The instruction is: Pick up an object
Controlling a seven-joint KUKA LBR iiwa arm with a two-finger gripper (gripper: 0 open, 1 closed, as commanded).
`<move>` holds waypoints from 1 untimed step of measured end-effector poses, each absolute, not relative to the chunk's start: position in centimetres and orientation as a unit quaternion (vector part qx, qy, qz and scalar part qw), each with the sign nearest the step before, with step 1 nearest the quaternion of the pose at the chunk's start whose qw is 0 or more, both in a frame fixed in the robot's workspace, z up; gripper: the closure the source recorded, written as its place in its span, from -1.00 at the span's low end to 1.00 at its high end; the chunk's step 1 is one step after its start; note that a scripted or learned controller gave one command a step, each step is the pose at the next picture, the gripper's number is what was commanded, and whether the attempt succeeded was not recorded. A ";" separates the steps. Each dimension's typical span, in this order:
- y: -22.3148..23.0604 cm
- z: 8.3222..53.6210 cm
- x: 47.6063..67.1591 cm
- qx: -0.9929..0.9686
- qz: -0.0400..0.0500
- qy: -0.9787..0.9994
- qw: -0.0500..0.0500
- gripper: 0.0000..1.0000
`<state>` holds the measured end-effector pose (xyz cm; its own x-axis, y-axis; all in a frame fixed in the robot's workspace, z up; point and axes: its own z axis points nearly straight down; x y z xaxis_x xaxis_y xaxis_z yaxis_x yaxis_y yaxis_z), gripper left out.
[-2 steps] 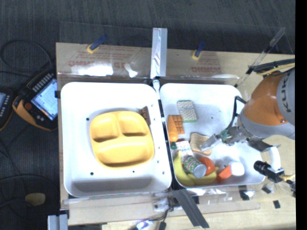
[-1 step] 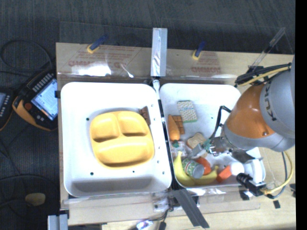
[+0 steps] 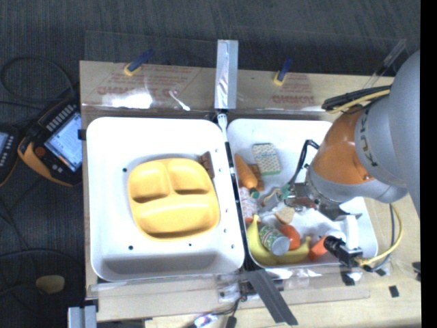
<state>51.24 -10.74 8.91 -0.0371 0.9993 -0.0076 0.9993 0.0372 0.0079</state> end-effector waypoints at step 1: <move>-10.7 9.8 51.3 0.694 0.001 0.720 0.005 1.00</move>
